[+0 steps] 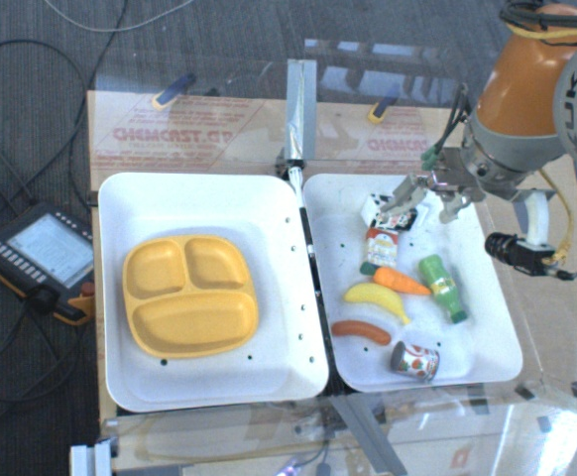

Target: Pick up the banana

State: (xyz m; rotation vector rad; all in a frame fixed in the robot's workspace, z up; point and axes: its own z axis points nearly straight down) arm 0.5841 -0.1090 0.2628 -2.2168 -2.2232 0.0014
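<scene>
A: Report the position of the banana (378, 299).

B: The banana lies on the floor of the right bin (487, 360), near its centre, with its long axis running from upper left to lower right. Nothing grips it. Its upper end is just beside the carrot (401, 281), which lies above it.

A: List the adjacent items.

B: A small carton (382, 246) stands above the carrot. A green bottle (442, 288) lies to the right of the carrot. A sausage (361, 332) lies below the banana, apart from it. A red and white can (414, 361) rests on its side near the bin's lower edge. A black and white object (380, 207), type not determinable, sits near the upper part of the bin.

A: State the condition of the gripper (425, 202).

B: The gripper hangs over the upper part of the right bin, well apart from the banana. The fingers (403, 198) are spread wide, with nothing between them.

A: Describe the left bin (150, 191).

B: It holds one yellow divided plate (189, 294) with three compartments. Both bins sit on the table (199, 132).
</scene>
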